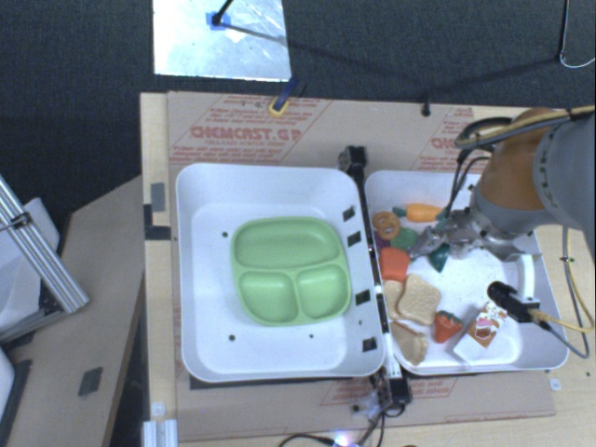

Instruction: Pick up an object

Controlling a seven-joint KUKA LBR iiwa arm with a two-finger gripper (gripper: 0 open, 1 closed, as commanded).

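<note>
My gripper [436, 248] hangs low in the right bin [540, 347], near its middle, with the grey arm coming in from the right. Just left of it lie a dark green toy [406, 237] and an orange-red block [395, 264]. An orange carrot [422, 212] and a round brown cookie [385, 223] lie behind it. Toward the front sit a bread slice [420, 298], a second pale bread piece [410, 341], a red strawberry-like toy [448, 324] and a small carton [484, 328]. I see nothing held in the gripper.
The left bin [205, 203] holds a light green divided plate [287, 270]. A black-clipped divider [366, 250] runs between the two bins. The toys crowd the left half of the right bin, while bare white floor shows at its right side.
</note>
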